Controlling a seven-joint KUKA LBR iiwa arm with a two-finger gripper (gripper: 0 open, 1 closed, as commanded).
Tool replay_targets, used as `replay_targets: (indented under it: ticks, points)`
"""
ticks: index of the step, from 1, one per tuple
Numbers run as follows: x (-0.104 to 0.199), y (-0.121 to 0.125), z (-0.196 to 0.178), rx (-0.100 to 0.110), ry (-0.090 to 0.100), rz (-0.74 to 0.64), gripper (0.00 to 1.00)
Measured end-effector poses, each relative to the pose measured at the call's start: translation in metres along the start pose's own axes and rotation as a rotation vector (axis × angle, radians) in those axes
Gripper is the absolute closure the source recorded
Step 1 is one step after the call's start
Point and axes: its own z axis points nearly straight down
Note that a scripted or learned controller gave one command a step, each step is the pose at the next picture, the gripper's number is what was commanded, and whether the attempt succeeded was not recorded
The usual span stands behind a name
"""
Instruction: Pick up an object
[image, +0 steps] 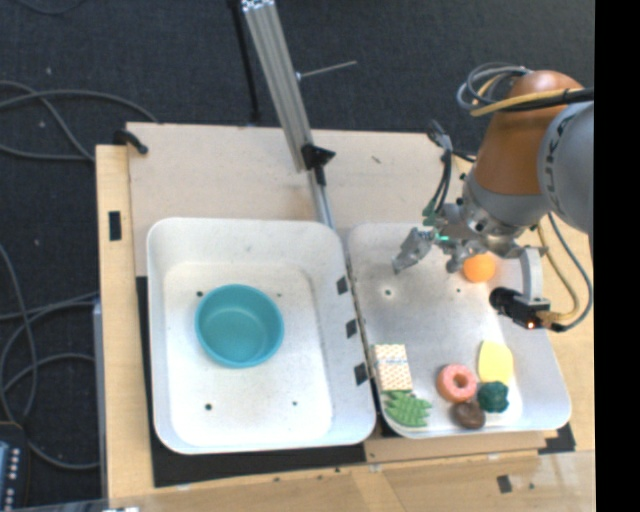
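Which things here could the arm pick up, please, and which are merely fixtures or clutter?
Belonging to the job: gripper, orange ball, pink doughnut, yellow piece, wafer block, green leaf toy, teal bowl.

Lying about: metal rail, floor cables.

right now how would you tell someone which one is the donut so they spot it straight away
Start at the right-hand white bin and look along its near edge, where a cluster of small items lies. The donut is the pink ring with a hole in its middle, between the checkered block and the yellow piece. No other item there is ring-shaped or pink.
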Motion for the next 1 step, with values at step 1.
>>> replay_targets:
  ticks: [1]
  points:
    - [-0.0025, 0.0020, 0.0629, 0.006, -0.005, 0.004, 0.00]
